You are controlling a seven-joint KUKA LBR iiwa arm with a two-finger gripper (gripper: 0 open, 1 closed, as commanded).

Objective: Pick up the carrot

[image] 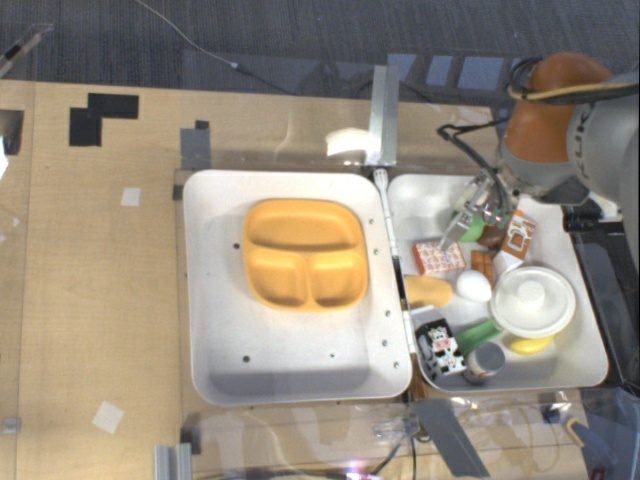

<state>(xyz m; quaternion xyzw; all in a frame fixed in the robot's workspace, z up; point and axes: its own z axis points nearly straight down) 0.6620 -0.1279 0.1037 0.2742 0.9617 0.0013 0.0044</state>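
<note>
Found the gripper (472,218) low over the far part of the right bin (420,203), reaching in from the right, just beyond a red-and-white box (440,258). Could not tell whether spread or pressed together, and saw nothing plainly pinched in it. Took the small orange-brown piece (483,264) for the carrot, though only tentatively, being little and crowded by its neighbours. Placed it just to the near side of the gripper and a shade to the right, between the red-and-white box on its left and the white bowl (532,303) at its near right, with the white egg (472,287) close on its near side. Read its long axis as running roughly far to near, but could not say which end pointed which way. Judged the coming move to be a short shift toward the near side and then down, closing across that axis from left and right, with little room beside the box.
</note>
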